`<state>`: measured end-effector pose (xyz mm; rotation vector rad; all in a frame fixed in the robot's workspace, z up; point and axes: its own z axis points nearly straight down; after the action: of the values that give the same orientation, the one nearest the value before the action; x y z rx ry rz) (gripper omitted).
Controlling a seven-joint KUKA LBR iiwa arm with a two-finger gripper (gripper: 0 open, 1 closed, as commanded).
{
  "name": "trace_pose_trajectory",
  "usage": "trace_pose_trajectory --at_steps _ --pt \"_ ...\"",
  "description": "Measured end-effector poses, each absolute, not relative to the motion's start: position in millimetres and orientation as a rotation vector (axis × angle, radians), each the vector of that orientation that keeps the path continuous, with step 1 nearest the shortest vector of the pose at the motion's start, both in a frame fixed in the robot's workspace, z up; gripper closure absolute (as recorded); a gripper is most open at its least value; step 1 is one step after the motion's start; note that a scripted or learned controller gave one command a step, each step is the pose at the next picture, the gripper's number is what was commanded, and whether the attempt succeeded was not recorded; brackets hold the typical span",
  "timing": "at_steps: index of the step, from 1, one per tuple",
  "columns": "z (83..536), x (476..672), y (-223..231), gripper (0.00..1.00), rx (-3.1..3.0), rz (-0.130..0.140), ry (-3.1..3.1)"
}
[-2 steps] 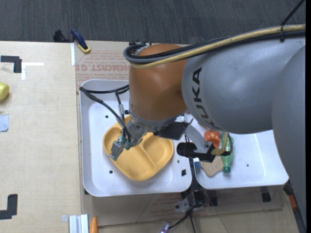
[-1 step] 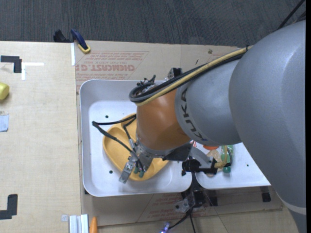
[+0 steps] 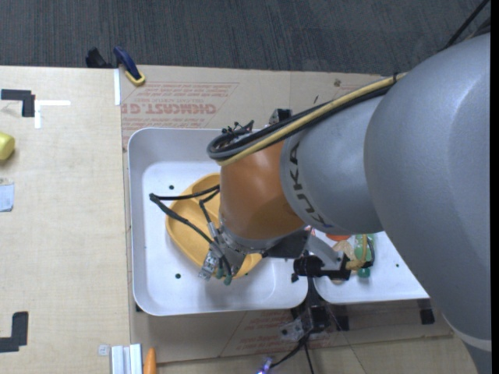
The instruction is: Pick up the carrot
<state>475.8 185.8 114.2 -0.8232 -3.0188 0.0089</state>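
I see big grey arm cover most of right bin. Gripper low in left bin, over yellow bowl-like thing. Can't tell how gripper's tips stand; too small, blurry. Black cables lie across yellow thing. Carrot: maybe small orange bit in right bin beside green thing, half hidden under arm; not sure. Yellow ball far left on bench. Blue clip up top. Cardboard has red writing, upside down, can't read. Arm says "KUKA".
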Motion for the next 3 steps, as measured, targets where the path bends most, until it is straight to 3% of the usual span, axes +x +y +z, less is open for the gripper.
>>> trace_pose_trajectory --at_steps 1,2,3 --pt "97.8 481.9 193.4 1.0 -0.407 0.002 -3.122" --pt "114.0 510.4 226.6 1.0 -0.705 0.01 -3.054" --pt "100.5 486.5 222.6 1.0 -0.135 -0.001 -3.159"
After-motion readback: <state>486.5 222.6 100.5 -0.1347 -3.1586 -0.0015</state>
